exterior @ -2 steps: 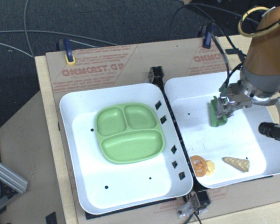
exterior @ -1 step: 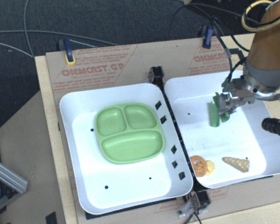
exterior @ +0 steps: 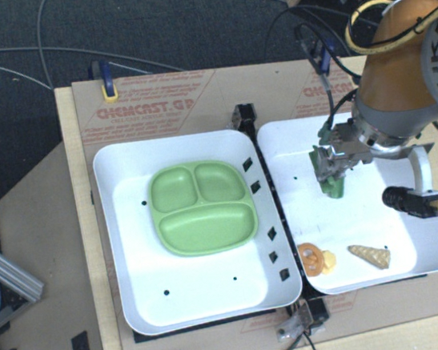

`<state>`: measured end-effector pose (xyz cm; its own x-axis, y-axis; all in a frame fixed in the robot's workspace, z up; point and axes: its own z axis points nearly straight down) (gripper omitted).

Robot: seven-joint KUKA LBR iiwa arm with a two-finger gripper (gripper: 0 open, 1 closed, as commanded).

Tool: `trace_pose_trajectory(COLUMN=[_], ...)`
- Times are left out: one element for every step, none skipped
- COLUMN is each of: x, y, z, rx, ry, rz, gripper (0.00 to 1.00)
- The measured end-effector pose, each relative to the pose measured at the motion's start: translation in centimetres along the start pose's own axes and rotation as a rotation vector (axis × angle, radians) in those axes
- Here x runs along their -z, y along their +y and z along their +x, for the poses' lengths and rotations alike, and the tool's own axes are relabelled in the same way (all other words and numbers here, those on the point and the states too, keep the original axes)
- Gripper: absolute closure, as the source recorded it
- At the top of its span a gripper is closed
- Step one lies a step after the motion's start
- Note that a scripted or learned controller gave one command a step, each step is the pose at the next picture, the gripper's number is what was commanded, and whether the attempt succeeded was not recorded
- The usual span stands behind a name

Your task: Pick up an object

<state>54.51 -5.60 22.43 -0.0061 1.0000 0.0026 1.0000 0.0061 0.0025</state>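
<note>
Pretzel [exterior: 316, 259] hugs the near rim; pincer [exterior: 332, 182] (mid-bin) pinches a green object [exterior: 335, 188].

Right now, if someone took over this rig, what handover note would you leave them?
Gripper: low in the right bin, with a green object at its tip; whether it grips it, I cannot tell.
Things: an orange pretzel-like piece and a tan wedge lie at the right bin's near edge. A green divided plate sits in the left bin.
Done: arm brought down to the green object.
Left: confirm a grip, then lift.
</note>
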Motion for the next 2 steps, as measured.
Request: trace_pose_trajectory(x=[-1.0,-1.2], y=[-0.6,-2.2], z=[5.0,10.0], rx=[-0.001,-0.001], ry=[0.0,0.0], rz=[0.006,0.007], gripper=[1.0,1.0])
